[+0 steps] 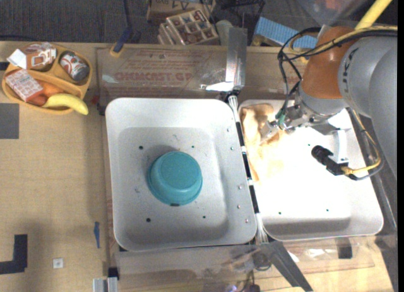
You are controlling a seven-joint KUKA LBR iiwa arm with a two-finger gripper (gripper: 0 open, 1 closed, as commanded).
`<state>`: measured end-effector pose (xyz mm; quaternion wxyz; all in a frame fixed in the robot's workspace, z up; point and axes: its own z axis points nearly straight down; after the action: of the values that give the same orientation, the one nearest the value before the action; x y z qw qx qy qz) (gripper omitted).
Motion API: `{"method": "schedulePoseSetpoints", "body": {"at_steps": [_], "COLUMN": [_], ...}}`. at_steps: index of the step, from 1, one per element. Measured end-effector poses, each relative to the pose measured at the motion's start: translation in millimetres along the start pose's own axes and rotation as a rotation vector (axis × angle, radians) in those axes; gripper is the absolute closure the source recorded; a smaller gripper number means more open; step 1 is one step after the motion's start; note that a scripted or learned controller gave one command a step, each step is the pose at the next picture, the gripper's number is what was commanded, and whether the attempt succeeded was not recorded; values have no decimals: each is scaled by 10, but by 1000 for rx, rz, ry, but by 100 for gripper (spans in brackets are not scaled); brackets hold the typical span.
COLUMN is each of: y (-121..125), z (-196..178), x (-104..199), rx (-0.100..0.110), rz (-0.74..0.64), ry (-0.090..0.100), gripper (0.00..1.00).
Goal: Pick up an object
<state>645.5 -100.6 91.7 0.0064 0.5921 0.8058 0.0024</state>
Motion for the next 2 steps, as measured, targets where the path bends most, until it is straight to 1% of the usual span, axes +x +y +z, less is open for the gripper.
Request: {"method": "schedulePoseSetpoints", "body": {"at_steps": [1,2], "y": [19,19], "z": [-116,-117], "x": [6,5], "rx": [-6,-6], "rz": [-2,-2], "ry": [0,-1], "gripper": [100,0]}}
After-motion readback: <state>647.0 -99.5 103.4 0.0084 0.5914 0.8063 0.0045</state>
